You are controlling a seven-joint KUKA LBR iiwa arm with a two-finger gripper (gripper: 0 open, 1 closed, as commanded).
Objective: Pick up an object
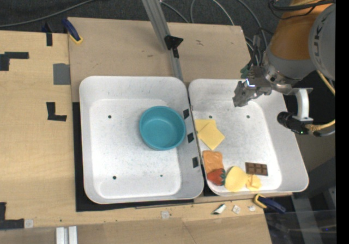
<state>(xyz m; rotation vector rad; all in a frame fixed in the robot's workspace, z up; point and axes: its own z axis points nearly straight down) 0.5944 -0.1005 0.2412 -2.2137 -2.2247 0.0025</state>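
My gripper hangs over the upper part of the right bin, coming in from the right under the orange-banded wrist. Nothing shows between its fingers. In the right bin lie a pale yellow cheese slice, an orange piece, a red strawberry-like piece, a yellow rounded item and a brown chocolate bar. All of these rest in the bin's lower left part, well below the gripper. A teal bowl sits in the left bin.
A grey metal pole slants down from the top to the bins' shared upper corner. Cables loop behind the bench. Black tape marks lie on the wooden bench at left. Small clips sit by the front edge.
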